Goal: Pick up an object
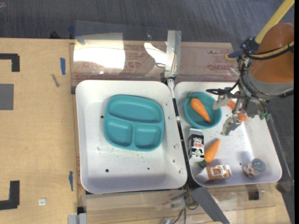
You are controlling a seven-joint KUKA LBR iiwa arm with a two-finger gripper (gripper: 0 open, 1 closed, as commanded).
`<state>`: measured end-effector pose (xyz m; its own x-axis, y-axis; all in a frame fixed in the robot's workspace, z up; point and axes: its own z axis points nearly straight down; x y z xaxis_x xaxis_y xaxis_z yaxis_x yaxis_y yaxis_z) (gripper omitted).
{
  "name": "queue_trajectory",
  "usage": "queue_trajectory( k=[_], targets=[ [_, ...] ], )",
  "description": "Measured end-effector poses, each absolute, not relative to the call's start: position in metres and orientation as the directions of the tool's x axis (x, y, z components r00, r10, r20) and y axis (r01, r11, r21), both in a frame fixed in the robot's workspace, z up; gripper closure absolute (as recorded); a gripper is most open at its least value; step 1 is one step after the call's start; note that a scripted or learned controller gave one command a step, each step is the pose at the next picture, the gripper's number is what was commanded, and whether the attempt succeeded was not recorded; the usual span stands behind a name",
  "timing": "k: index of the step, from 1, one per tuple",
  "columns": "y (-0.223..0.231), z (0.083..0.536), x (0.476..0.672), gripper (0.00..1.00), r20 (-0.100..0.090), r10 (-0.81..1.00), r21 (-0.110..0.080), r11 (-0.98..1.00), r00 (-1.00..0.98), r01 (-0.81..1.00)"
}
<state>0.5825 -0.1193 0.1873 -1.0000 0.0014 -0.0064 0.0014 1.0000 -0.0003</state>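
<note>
Over the right-hand shallow white bin (271, 139) the grey arm's jaws (232, 120) hang near the bin's upper part, just right of a small round teal bowl (214, 120). I cannot tell whether they are spread or pressed together; something small and orange sits close by them, perhaps an object, but it is too blurred to say. An orange carrot with a tapered tip (200, 108) lies tilted inside the bowl. A second orange carrot (212, 150) lies on the bin floor below, beside a small black-and-white carton (196, 146). Nearer the front edge are a brown-and-white carton (218, 171) and a small grey can (254, 167). The left white bin (88, 171) holds a teal plastic divided tray (134, 122).
</note>
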Motion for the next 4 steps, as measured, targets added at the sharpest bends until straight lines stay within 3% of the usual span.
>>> queue_trajectory(
  k=[1,2,3,4],
  targets=[
    [-0.1,0.091,0.58,0.0,-0.016,0.005,-0.002,1.0,-1.0,0.005],
    [-0.092,0.091,0.626,0.0,-0.009,-0.182,-0.003,0.983,-0.983,-0.182],
    [-0.093,0.099,0.617,1.0,0.029,-0.181,0.006,0.984,-0.983,-0.181],
    [-0.044,0.22,0.649,1.0,0.023,0.124,0.0,0.992,-0.992,0.124]
  ],
)
